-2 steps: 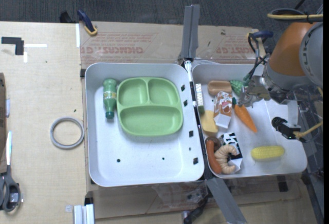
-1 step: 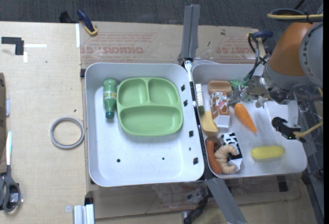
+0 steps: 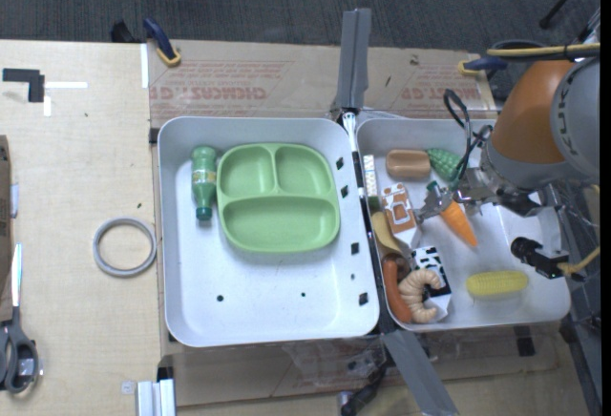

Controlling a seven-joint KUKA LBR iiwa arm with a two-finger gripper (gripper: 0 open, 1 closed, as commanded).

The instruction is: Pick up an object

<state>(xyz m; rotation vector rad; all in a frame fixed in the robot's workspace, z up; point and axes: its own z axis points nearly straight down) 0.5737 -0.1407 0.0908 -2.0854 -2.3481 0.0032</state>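
While the arm (image 3: 549, 133) reaches in from the right, its gripper (image 3: 441, 204) sits low in the right bin (image 3: 549, 309), touching the orange carrot (image 3: 460, 223); finger state cannot be determined. Left bin (image 3: 181, 300) holds 1 green divided plate (image 3: 279, 197) and 1 green bottle (image 3: 203, 181) beside it.

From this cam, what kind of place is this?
Probably a robot lab pick-and-place bench, not a kitchen. Two white bins sit side by side under an arm; the right one holds toy food like a carrot and corn. The bench has a tape roll and scissors.
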